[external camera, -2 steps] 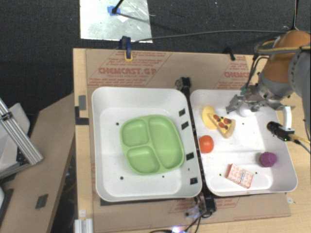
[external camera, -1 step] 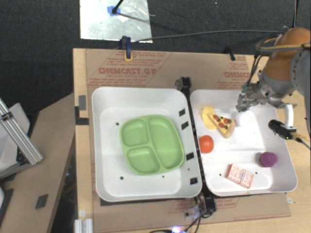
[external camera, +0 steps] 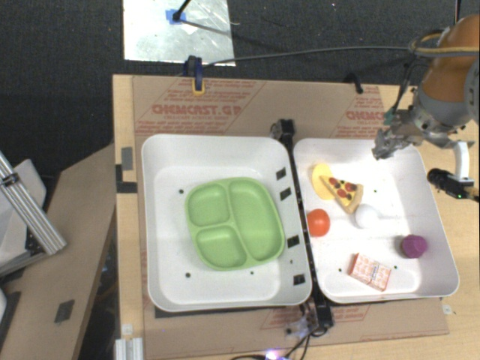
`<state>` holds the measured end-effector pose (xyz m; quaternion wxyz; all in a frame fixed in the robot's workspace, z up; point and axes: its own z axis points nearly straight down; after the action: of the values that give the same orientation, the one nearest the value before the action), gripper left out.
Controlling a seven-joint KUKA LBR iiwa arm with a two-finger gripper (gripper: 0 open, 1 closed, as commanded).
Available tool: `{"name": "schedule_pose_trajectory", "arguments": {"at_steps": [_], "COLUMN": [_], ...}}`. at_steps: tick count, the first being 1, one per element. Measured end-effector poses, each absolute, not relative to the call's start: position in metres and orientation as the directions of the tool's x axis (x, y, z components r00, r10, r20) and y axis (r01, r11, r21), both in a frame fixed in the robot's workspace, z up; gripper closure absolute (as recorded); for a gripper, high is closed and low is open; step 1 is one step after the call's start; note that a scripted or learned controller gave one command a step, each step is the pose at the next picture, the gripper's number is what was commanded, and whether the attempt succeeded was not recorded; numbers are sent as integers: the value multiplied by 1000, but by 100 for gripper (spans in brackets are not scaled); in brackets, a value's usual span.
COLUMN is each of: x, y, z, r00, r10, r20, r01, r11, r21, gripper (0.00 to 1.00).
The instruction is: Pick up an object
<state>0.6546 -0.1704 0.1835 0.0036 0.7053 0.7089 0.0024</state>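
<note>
The bench (external camera: 90, 201) carries a brown cardboard sheet (external camera: 247, 103), and on it two white bins sit side by side, touching along their inner edges. The left bin (external camera: 161, 171) holds a green tray (external camera: 234, 223) with three compartments, lying near the bin's middle and turned a little askew.

The right bin (external camera: 424, 193) holds the small things. A pizza slice (external camera: 346, 193) lies in the far-left part of the bin, overlapping a yellow piece (external camera: 322, 180) that pokes out toward the far-left corner. A white ball (external camera: 367, 216) rests just beside the slice on its near side. An orange ball (external camera: 319, 222) sits at the left edge, about midway along it. A purple ball (external camera: 414, 246) lies close to the right edge, toward the near side. A pink packet (external camera: 371, 271) lies flat near the near edge, roughly midway along it.

The arm (external camera: 450, 73) comes in from the right, its orange band high above the far-right corner of the right bin and its grey wrist bent down and leftward. The gripper (external camera: 382, 150) hangs over the far edge of the right bin, above bare floor. Its fingers are too small and blurred to tell whether they are apart or together, and nothing shows between them. The pizza slice is the nearest thing, lying apart from the gripper toward the near-left.
</note>
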Motion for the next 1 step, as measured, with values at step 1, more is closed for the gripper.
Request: {"name": "schedule_pose_trajectory", "arguments": {"at_steps": [1], "x": [652], "y": [-178], "z": [245], "r00": [-3], "r10": [1000], "r20": [-3], "r01": [1000], "r11": [3], "r21": [9], "gripper": [100]}}
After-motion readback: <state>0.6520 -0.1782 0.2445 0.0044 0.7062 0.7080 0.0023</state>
